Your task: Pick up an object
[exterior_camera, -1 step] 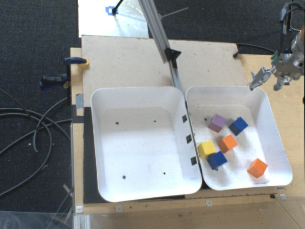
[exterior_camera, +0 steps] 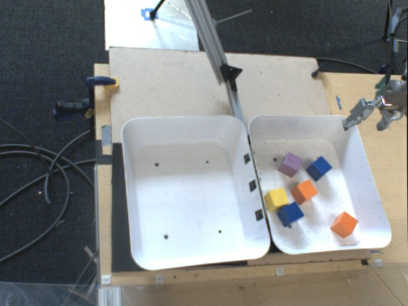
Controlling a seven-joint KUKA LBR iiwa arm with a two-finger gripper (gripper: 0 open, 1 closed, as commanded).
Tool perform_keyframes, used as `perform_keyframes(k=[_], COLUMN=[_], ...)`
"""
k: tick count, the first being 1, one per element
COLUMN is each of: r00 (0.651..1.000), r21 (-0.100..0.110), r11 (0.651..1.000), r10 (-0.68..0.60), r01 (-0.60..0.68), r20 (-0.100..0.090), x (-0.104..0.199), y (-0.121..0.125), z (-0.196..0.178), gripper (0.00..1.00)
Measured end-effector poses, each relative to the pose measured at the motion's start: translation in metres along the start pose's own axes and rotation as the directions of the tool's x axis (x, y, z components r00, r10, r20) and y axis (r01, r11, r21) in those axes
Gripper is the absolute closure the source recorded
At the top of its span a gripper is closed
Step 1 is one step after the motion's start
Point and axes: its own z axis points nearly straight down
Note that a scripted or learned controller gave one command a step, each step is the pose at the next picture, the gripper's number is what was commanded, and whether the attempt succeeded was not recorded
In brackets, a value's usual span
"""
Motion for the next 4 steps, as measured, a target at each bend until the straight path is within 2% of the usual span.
perform_keyframes(k=[1,2,3,4], r00=[1.000,1.000,1.000,1.000], r21=[0.010,-0.005,0.011,-0.001], r11=[1.000,1.000,1.000,1.000], r10=[-0.002,-0.008,-0.004,-0.005], r01=[0.002,0.008,0.004,0.005], r20=[-0.002,0.000,-0.002,0.000], x=[0.004,0.053,0.060,0.059], y=[0.029,0.048,0.046,0.050], z=[0.188,0.119,0.243,0.227], gripper=[0.00,0.00,0.00,1.00])
